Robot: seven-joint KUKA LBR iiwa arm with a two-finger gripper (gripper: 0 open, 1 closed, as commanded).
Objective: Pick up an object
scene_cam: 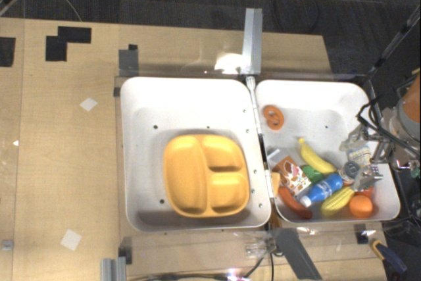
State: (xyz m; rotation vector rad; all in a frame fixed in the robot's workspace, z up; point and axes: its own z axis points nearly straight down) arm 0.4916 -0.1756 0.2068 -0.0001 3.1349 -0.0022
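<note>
You have many small toys in the right bin [329,92], all crowded in its lower half. The easiest one looks like the banana [314,157]: a light, stiff plastic piece, smooth and a little slippery, curved. Take it across the middle of its body, where it is narrow enough for two fingers; at the ends it would slide out.

The gripper [360,164] hangs low over the right side of this bin, with wires around it. I cannot tell from this view how far it is open, and I see nothing held in it.

From the gripper, the banana lies at about 9 o'clock, near but apart. The blue bottle [320,189] is at 8 o'clock, round and likely to roll. The orange ball [360,205] sits at 6 o'clock, just beside the gripper, and a second yellow piece [337,199] lies between the ball and the bottle, touching both. The small carton [292,174] is farther, at 9 o'clock, beyond the banana.

The orange ring [273,116] lies alone at 10 o'clock, well apart; it is flat and hard to take hold of.

The left bin [141,108] holds a yellow tray [204,174], too wide for these fingers, I think.
</note>
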